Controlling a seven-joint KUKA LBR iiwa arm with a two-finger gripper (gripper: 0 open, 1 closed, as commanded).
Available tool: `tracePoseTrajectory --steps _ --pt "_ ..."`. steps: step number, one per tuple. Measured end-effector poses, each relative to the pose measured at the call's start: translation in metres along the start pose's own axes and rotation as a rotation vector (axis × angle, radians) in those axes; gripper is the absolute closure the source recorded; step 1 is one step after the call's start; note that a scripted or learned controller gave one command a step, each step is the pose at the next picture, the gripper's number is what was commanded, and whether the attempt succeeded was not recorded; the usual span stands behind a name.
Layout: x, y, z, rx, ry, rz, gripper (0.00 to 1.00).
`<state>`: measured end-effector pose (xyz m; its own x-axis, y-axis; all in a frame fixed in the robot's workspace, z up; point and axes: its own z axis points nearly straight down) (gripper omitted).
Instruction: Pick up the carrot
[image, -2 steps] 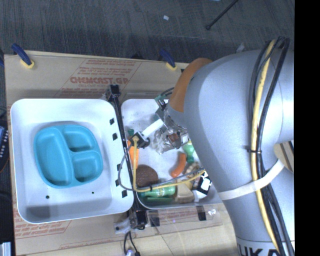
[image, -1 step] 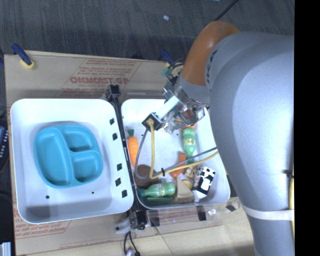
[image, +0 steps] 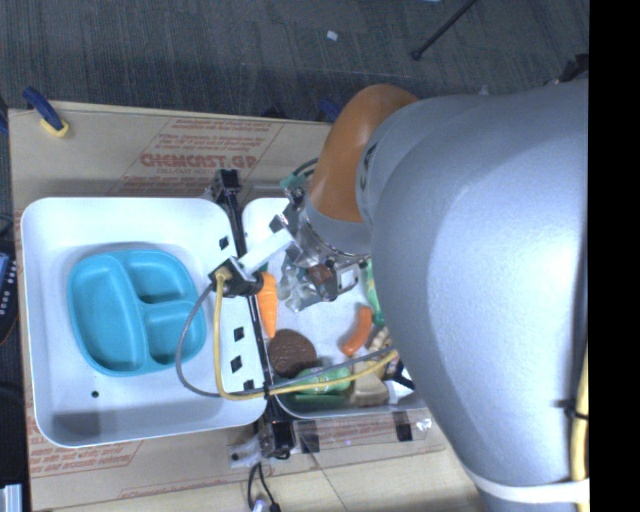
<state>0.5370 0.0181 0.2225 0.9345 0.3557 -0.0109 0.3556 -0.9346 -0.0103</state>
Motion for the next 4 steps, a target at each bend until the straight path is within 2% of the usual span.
tracePoseTrajectory --steps 1,2,3,4 --pt "0.01 -0.005 -0.151 -0.007 0.016 0.152 1.0" --pt "-0.026 -0.112 0.003 -0.003 -0.008 0.078 1.0" --pt "-0.031 -0.098 0.126 -0.001 -0.008 0.154 1.0" --pt "-0.006 -0.156 0.111 -0.003 0.003 0.145 1.0"
